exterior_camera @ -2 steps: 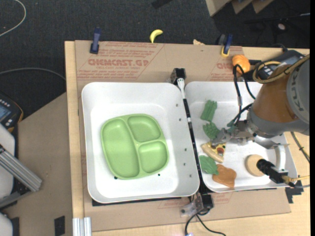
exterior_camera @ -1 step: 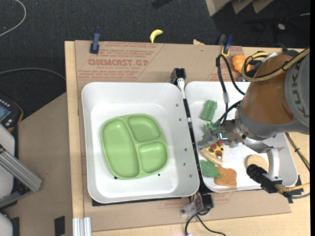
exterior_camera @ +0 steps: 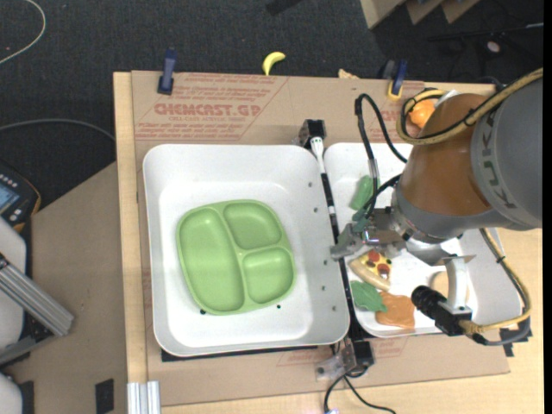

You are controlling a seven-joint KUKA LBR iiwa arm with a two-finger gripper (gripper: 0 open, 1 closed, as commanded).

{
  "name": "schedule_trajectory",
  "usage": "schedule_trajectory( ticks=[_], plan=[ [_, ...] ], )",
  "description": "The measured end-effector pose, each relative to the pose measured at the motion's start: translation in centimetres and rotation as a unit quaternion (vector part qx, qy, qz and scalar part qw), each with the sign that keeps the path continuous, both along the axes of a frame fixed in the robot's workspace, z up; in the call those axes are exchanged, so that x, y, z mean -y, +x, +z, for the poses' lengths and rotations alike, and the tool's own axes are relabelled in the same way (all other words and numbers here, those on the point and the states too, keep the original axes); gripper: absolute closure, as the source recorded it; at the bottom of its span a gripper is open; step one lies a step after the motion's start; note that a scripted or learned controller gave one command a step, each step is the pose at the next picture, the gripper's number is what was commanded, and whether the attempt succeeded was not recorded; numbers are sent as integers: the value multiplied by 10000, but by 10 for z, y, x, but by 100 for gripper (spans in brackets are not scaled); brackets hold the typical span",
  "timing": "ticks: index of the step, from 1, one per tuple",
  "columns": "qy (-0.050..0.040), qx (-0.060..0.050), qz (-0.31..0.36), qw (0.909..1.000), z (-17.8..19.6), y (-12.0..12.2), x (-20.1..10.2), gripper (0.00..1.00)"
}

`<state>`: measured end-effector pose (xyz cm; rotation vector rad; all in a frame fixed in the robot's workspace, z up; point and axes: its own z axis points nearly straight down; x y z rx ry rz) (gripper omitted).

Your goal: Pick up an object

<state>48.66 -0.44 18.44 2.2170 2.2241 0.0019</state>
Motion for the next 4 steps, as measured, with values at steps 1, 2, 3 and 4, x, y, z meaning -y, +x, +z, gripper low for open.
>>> schedule_trajectory(
  ticks=[1,2,3,4],
  plan=[
    [-5,13,-13,10000,10,0,2,100],
    [3,22,2,10000,82,-7,-25,100],
    [16,42,19,10000,161,-6,-66,100],
    [-1,8,-7,10000,167,-7,-63,100]
  ],
)
